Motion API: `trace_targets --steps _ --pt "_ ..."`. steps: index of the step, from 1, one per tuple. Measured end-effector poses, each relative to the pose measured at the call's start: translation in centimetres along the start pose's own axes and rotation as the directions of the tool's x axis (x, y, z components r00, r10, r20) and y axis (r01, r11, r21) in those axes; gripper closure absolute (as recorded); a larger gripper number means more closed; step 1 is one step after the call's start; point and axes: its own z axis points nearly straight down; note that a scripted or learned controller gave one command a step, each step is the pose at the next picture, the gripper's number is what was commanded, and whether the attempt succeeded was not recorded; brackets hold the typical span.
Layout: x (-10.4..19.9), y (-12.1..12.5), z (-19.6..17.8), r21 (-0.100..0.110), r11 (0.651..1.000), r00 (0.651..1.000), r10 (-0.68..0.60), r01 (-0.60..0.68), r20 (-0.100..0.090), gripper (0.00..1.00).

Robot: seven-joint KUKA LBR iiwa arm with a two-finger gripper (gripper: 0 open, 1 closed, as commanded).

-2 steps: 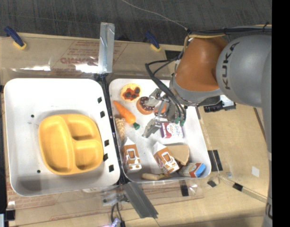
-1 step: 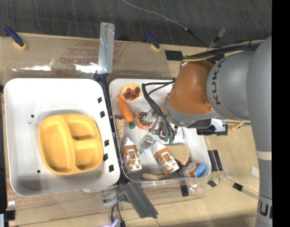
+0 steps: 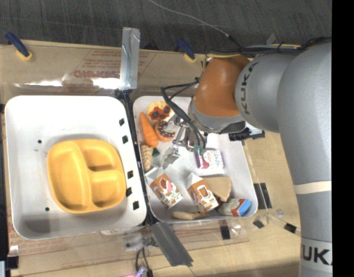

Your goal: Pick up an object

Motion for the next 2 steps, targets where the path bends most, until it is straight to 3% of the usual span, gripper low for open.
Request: trace_targets --steps 1,2 --pt "-0.2 0.05 -1.21 0.0 1.0 1.0 -0.004 0.004 0.007 1.0" --pt "-0.17 0.08 -1.17 0.0 1.0 1.0 -0.005 0.005 0.006 0.0"
